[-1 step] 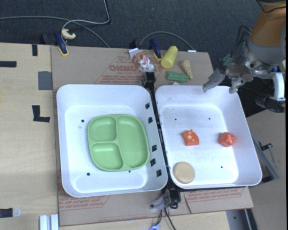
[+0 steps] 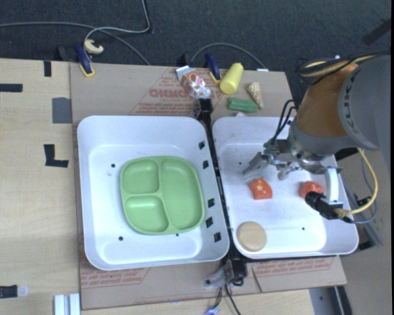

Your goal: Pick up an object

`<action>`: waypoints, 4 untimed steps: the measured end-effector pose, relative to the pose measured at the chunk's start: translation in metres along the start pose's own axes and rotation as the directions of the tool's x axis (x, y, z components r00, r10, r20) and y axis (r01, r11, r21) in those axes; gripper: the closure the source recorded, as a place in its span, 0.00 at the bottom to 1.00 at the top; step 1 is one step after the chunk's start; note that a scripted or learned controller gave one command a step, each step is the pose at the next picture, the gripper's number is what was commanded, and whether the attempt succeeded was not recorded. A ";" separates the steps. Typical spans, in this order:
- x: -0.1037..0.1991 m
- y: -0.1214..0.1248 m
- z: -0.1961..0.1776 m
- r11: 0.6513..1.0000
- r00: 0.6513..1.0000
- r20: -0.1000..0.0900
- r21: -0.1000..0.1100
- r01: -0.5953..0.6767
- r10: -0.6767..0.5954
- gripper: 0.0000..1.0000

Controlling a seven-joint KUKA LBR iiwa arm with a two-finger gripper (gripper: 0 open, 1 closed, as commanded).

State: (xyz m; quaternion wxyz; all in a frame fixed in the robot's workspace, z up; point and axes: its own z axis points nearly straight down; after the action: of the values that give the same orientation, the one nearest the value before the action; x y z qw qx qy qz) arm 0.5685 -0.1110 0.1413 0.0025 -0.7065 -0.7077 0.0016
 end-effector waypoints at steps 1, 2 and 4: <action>0.011 -0.015 0.055 1.000 1.000 0.002 -0.009 -0.001 0.001 0.00; 0.010 -0.014 0.045 1.000 1.000 0.005 -0.012 -0.002 0.002 1.00; 0.006 -0.022 0.055 1.000 1.000 0.002 -0.011 0.000 0.000 0.00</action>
State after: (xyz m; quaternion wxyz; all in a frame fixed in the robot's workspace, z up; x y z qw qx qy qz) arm 0.5463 -0.1052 0.0866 -0.0019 -0.7064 -0.7078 -0.0015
